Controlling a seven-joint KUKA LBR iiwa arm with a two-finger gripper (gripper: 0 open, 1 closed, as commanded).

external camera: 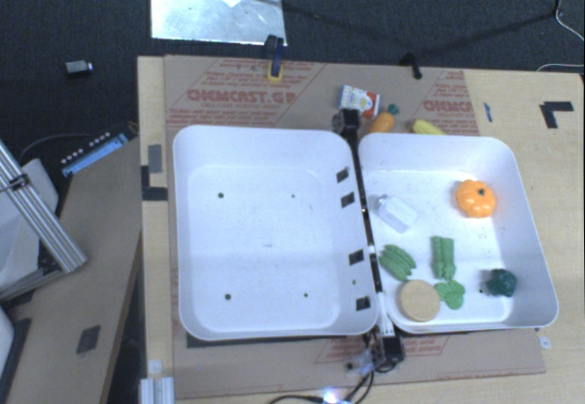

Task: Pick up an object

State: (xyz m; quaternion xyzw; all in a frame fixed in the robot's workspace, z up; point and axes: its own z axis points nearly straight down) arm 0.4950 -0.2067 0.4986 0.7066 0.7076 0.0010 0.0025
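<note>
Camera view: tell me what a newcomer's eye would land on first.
The orange pumpkin stands out, near the far right of the right bin. A cluster of green toys and a tan disc crowd that bin's near edge. The left bin is a broad white blank beside it.

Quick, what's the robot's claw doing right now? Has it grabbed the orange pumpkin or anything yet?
Gripper: not in this picture, so its state cannot be told.
The orange pumpkin lies in the right bin, with nothing gripping it.
</note>
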